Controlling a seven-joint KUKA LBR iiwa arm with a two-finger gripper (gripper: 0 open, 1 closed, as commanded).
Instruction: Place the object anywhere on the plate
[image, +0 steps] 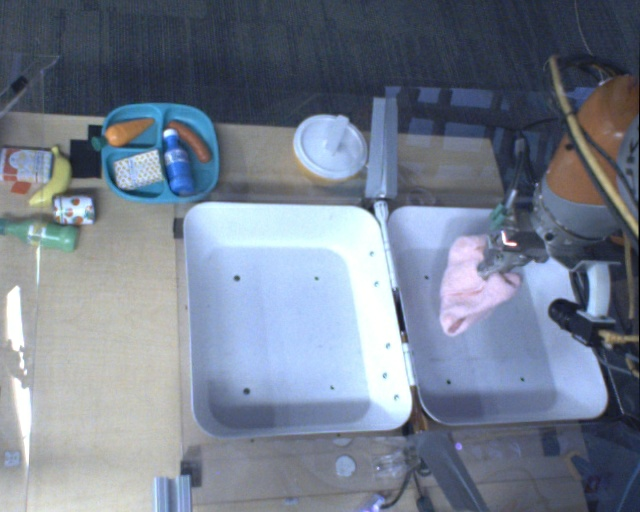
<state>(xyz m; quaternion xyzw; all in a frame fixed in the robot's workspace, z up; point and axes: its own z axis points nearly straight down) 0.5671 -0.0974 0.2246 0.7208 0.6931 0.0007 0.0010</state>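
A crumpled pink cloth (470, 287) lies in the right white bin (520, 395), in its upper middle. My gripper (497, 262) reaches in from the right and is shut on the cloth's upper right edge, which bunches up between the fingers. The rest of the cloth trails down and to the left onto the bin floor. The blue divided plate (201, 130) sits on the bench at the far upper left, well away from the gripper. It holds several toy foods, among them a carrot and a blue bottle.
The left white bin (290, 320) lies between the cloth and the plate. A round white lidded container (330, 147) stands behind the bins. A banana, a can and a green bottle (40, 234) lie at the left edge. Cables hang at the right.
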